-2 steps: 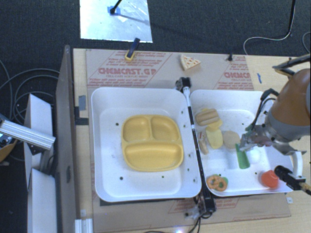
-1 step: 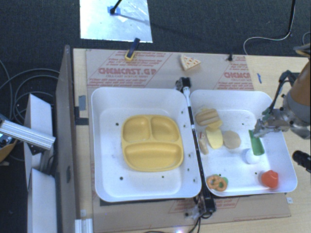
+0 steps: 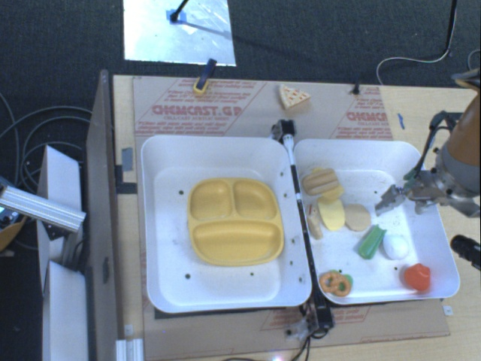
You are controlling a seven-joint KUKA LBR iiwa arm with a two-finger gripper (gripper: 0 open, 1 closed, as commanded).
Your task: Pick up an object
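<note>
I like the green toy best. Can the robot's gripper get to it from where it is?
Probably yes. The gripper hangs just above the green toy in the right bin, and nothing covers it.

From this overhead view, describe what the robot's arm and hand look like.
The arm enters from the right edge as a rounded grey body; a hint of orange shows at the frame edge above it. A thin dark cable loops beside the wrist. The hand is grey metal with slim, angular fingers over the right bin.
</note>
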